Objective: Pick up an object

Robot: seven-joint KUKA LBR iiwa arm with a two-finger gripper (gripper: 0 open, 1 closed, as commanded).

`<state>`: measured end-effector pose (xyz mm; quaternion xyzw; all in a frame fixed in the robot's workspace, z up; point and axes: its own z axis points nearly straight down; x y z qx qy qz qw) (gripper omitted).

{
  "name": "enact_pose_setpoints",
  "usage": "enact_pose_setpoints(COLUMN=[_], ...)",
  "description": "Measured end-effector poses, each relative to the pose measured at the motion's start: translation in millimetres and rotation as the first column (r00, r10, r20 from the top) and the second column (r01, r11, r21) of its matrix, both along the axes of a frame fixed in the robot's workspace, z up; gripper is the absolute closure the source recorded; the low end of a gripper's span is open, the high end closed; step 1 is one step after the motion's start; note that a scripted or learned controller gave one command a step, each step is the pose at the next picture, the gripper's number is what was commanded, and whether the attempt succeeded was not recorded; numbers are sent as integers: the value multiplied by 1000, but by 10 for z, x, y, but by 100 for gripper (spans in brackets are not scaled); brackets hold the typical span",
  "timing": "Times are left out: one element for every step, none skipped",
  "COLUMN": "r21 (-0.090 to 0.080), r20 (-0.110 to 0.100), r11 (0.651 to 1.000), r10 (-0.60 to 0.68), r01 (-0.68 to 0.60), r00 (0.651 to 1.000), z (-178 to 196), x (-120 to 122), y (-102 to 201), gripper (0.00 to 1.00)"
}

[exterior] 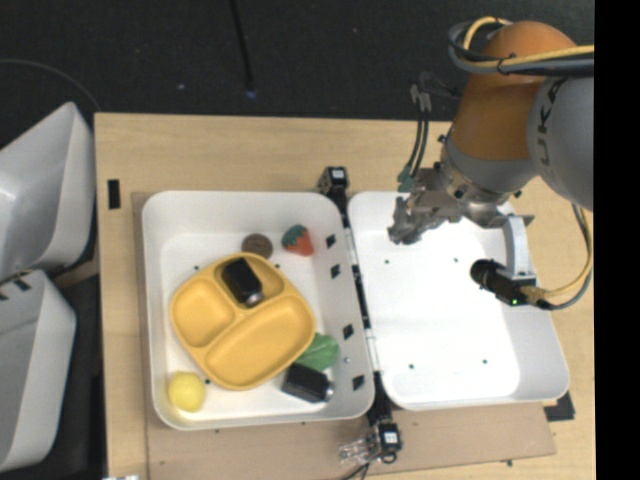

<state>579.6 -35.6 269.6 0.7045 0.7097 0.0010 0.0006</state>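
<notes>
Over the right white bin (470,368) hangs the grey-and-orange arm's two-finger gripper (405,226), near that bin's upper left corner; fingers too dark and small, cannot tell if spread or pressed together, nothing visibly between them. All candidates lie in the left white bin (160,238). Yellow divided plastic plate (250,343) sits mid-bin with a black boxy object (242,280) in its upper compartment. Small brown round piece (257,244) and red-and-green strawberry-like toy (296,238) lie just above the plate, close to each other. Yellow ball (186,392) at lower left corner, green soft-looking item (322,349) and black block (306,384) at the plate's lower right edge. Judgement: strawberry toy looks light, small, probably rigid plastic, slightly slippery; pinch across its middle from above. Ball may roll off. Plate is wide and stiff, only its rim grippable. Black block by the wall is cramped for fingers.
</notes>
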Motion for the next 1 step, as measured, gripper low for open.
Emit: enact_pose_setpoints(r21=[0], r20=[-4], r11=[1000], r10=[-1], r01=[1], r00=[1000], z=[-180], x=[103], y=[470], gripper=[100])
